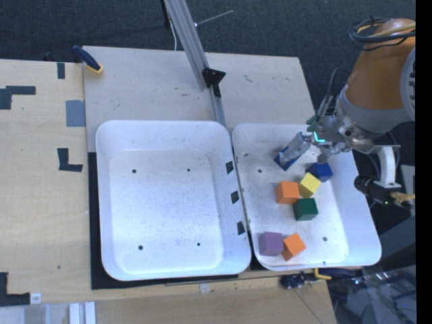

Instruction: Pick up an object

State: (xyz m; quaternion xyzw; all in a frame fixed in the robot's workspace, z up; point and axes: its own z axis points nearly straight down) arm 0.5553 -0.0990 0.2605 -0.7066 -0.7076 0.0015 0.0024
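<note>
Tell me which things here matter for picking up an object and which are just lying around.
For the job: gripper; right bin; in it the blue block, yellow block, green block, purple block, two orange blocks.

Lying about: left bin; metal rail; blue-and-yellow tool; grey tape.

The worktop (pixel 40 181) is light wood and carries grey tape marks (pixel 74 113) at 9 o'clock. A blue-and-yellow clamp (pixel 88 59) lies at 11 o'clock. A grey metal rail (pixel 189 36) runs diagonally from 12 o'clock toward centre. Dark carpet (pixel 283 15) surrounds the worktop.
</note>
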